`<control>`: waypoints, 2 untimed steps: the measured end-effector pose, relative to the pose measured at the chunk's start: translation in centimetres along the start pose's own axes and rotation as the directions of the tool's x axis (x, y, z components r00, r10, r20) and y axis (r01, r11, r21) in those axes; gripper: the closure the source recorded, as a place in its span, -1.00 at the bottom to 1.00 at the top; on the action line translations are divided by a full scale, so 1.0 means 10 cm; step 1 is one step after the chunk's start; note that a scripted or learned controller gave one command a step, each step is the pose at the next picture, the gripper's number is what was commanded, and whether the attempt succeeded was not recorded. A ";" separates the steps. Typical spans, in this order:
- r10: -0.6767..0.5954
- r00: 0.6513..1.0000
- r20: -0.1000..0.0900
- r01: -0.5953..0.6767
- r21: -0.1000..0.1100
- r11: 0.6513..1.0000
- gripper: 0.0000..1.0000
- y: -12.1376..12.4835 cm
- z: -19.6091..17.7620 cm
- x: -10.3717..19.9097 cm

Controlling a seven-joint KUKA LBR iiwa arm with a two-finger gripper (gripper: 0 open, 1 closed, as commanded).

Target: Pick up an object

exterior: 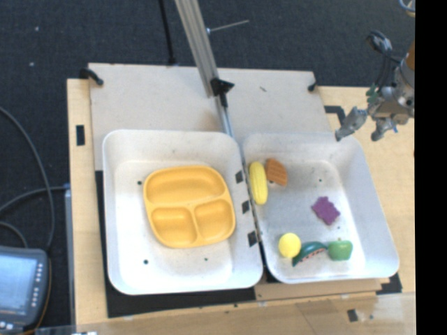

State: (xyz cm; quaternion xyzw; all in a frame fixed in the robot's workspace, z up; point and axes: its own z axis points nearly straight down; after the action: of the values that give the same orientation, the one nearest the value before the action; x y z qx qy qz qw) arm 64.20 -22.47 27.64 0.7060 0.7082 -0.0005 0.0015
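Note:
The right bin point(363, 187) holds several small objects. A yellow corn-like piece point(258, 182) lies by its left wall, touching an orange-brown piece point(276, 172). A purple block point(325, 210) sits near the middle. Along the front lie a yellow ball point(289, 244), a dark teal curved piece point(310, 252) and a green piece point(340, 250). My gripper point(363, 128) hangs over the bin's far right corner, well apart from all of them. Its two fingers point(347, 123) stand spread and open, with nothing between them.
The left bin point(126, 159) bears a yellow divided plate point(188, 205). A slanted metal post point(199, 37) rises behind the wall where the two bins meet. A small screen point(21, 285) sits off the bench at the lower left.

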 end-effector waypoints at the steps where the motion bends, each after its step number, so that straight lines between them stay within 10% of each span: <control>1: -0.001 1.000 0.001 0.001 0.001 1.000 -1.00 0.00 0.00 0.00; 2: 0.003 1.000 -0.001 -0.003 0.004 1.000 -1.00 -0.05 0.43 0.01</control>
State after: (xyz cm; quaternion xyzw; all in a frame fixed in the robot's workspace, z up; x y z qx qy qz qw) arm 63.75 -22.43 23.39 0.7069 0.7073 -0.0018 -0.0003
